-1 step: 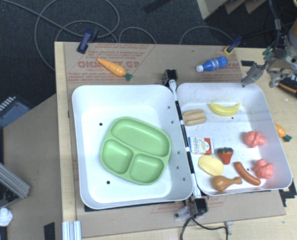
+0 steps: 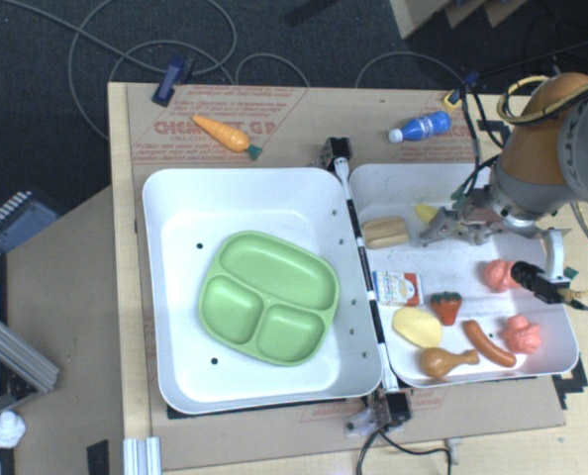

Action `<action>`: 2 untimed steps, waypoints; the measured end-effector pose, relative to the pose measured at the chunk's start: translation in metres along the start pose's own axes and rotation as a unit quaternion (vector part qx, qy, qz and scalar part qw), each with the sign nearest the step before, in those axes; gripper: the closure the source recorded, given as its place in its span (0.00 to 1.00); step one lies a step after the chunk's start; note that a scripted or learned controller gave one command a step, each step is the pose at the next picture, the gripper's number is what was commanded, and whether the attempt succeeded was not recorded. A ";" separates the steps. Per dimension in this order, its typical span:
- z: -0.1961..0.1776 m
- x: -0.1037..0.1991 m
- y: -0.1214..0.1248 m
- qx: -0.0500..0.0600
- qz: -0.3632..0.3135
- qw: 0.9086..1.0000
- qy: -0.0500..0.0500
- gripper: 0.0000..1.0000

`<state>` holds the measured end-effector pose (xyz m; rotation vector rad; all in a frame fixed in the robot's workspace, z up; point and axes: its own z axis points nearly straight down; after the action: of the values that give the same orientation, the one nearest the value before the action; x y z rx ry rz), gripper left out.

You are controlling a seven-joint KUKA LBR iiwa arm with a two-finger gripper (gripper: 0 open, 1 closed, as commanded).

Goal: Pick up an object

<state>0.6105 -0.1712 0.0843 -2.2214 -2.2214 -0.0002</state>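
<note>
gripper (image 2: 450, 228): we see it low in the right bin (image 2: 561, 359), far side; can't tell its state
bread roll (image 2: 385, 232): just left of gripper
yellow piece (image 2: 427, 212): beside gripper

One fixed camera hangs above the bench (image 2: 274, 107), tipped to look down at a slant across both white bins (image 2: 165, 265), set side by side. It sits far enough back to catch the dark floor (image 2: 56, 67) beyond the bench's far edge.
</note>
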 end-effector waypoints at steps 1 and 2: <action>0.000 -0.033 -0.087 0.001 0.001 1.000 0.000 0.00; 0.000 0.078 -0.104 0.000 0.000 1.000 0.000 0.00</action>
<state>0.5061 -0.0931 0.0844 -2.2209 -2.2211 0.0001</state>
